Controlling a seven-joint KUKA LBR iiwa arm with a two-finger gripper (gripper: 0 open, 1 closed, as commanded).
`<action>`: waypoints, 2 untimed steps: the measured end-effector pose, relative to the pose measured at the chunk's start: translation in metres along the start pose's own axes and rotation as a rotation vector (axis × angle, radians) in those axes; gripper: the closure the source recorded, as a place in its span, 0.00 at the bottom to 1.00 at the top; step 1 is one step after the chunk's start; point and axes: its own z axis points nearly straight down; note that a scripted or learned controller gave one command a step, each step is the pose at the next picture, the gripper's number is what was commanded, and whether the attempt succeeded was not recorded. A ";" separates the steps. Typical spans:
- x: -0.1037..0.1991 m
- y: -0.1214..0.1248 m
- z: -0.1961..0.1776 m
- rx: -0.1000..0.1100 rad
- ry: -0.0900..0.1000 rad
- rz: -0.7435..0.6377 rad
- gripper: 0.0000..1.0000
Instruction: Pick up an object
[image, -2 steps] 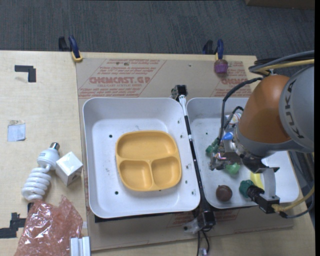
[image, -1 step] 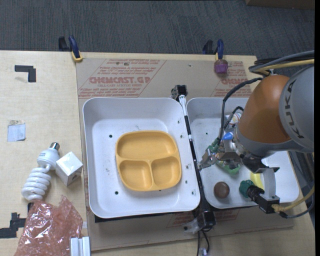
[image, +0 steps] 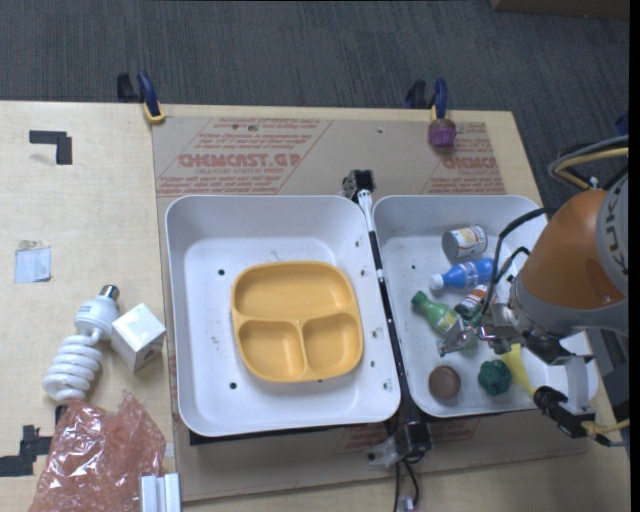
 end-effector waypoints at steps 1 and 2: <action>0.000 0.001 -0.010 -0.003 -0.001 0.001 1.00; 0.000 0.001 -0.010 -0.002 0.000 0.001 0.00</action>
